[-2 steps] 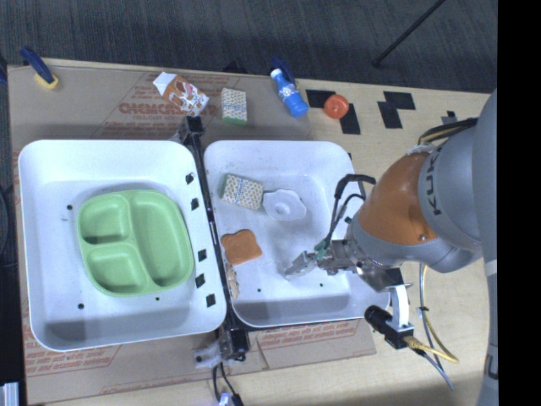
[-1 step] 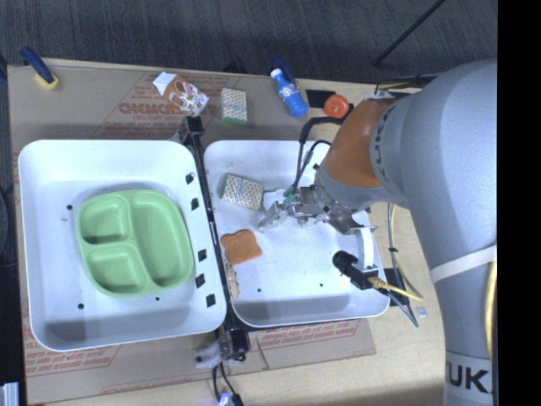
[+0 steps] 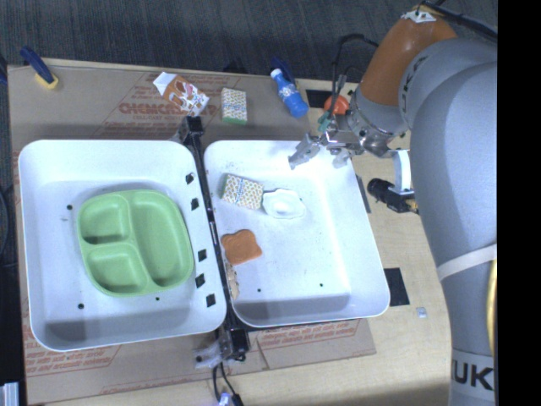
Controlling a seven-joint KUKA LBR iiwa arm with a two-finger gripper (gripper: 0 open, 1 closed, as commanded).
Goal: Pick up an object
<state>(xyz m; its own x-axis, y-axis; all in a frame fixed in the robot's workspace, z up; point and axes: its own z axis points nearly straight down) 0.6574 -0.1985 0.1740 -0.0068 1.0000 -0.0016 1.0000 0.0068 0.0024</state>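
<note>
Camera view shows the claw (image 3: 319, 151) above the right bin's (image 3: 355, 269) far edge, fingers apart and holding nothing, probably ready to descend. Box (image 3: 243, 191), cup (image 3: 282, 202) and toast (image 3: 242, 247) lie inside, near its left wall.

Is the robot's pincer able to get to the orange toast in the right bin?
Probably yes. The toast lies in the open with nothing on top of it, and the pincer hangs over the same bin's far edge.
</note>
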